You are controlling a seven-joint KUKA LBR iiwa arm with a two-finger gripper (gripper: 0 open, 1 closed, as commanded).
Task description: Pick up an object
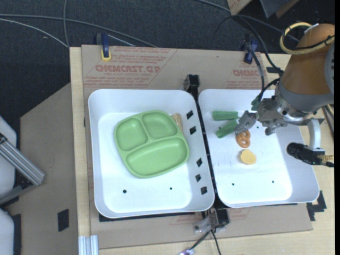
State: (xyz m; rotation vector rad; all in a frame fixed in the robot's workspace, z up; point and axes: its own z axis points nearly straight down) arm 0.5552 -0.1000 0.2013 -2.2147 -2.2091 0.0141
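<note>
Nearest the camera, the orange band of the arm rises at the 2 o'clock side of the view, and below it the grey wrist reaches left into the right bin. At its end the pincer hangs over the upper middle of that bin, its grey fingers pointing toward 8 o'clock; whether they are spread or closed cannot be told from this angle. Just beneath the tips, at about 6 o'clock from them, lies an orange ring-shaped pretzel, very close to the fingers, though no grasp on it can be seen. Farther toward 6 o'clock sits a small round yellow piece, apart from the pretzel. At 9 o'clock from the pincer lies a short green stick, tilted, and at 10 o'clock a second green bar lies nearly level. Across the divider between the bins, the left bin holds a green divided plate with a small tan object at its 1 o'clock edge. Both bins rest on a brown board on the counter.
</note>
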